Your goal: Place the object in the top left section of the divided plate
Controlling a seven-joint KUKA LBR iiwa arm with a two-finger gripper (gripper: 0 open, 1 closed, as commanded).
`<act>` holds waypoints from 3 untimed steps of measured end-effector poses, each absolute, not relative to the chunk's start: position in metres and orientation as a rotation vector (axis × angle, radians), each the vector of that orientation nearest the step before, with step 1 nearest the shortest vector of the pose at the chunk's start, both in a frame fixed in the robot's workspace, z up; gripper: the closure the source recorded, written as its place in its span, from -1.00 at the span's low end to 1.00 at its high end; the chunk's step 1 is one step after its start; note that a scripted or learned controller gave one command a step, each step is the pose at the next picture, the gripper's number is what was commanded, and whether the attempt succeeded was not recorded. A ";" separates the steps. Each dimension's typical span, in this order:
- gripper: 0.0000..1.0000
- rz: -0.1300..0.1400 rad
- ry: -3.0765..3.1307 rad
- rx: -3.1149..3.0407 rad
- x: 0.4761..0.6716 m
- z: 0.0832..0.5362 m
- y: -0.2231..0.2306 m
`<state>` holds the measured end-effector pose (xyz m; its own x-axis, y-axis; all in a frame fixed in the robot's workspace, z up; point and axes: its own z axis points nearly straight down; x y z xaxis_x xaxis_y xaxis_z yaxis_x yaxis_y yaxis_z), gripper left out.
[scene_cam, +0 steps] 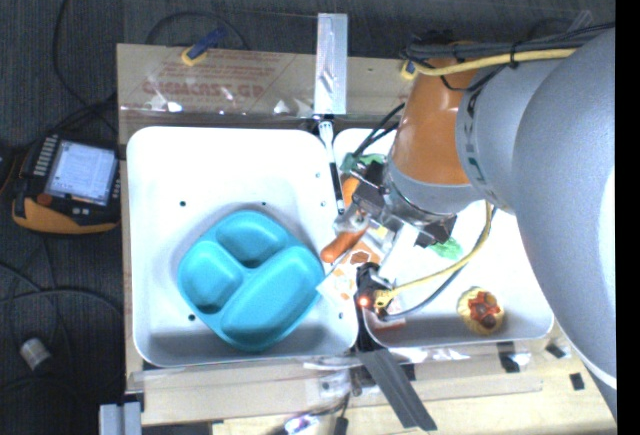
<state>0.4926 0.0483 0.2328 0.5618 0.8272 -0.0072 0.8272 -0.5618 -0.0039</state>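
Observation:
The blue divided plate (250,278) lies tilted in the left bin (160,183), with two small sections toward its upper left and one large section at the lower right. My gripper (358,223) hangs over the wall between the two bins, just right of the plate's upper right edge. An orange carrot-like piece (342,244) juts out to the lower left from under the gripper, over the divider. A second orange bit (350,188) shows just above the gripper. The arm's wrist hides how the orange piece meets the gripper.
The right bin (520,323) holds a small round pizza-like toy (482,309) at its lower right and green pieces (447,246) beside the wrist. The grey arm with its orange band (435,128) covers most of that bin. Cables loop beneath the wrist.

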 end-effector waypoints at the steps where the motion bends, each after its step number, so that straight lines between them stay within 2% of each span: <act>1: 1.00 0.013 -0.878 -3.018 0.523 0.186 -0.005; 2: 1.00 0.012 -0.385 -3.122 0.582 0.182 -0.012; 3: 1.00 0.013 -0.430 -3.114 0.524 0.182 0.018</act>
